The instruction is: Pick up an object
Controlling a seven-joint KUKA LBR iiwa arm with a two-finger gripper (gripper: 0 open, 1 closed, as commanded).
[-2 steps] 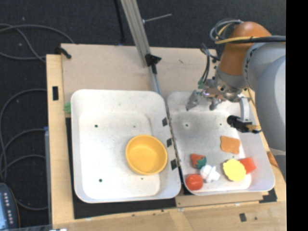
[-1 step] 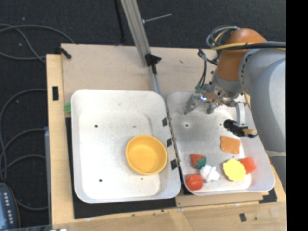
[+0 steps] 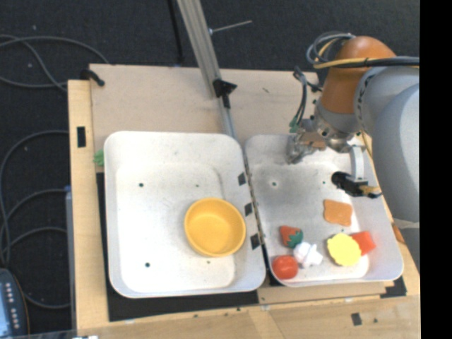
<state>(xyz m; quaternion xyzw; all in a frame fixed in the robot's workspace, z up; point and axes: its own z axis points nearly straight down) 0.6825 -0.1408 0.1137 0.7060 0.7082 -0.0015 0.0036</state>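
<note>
- You see the arm (image 3: 385,111) reaching in from the right, with its gripper (image 3: 296,152) over the far part of the right bin (image 3: 296,189), near that bin's left side.
- You cannot tell from this slant how far the gripper is open. No object is seen in its grasp.
- The bin floor just below and around the gripper is bare. The objects lie well apart from it, along the near edge.
- Near edge, from left to right:
  - a red ball (image 3: 285,266) at the near-left corner
  - a red-and-green piece (image 3: 290,235) just behind the ball
  - a white piece (image 3: 306,254) touching or just beside the ball
  - a yellow piece (image 3: 344,250)
  - a red block (image 3: 364,241) against the yellow piece's right side
- An orange slab (image 3: 337,212) lies flat just behind the yellow piece.
- In the left bin (image 3: 155,182) you find one yellow bowl (image 3: 214,227), upright, near the bin's near-right corner.
- Both bins rest side by side on the bench (image 3: 155,97).
</note>
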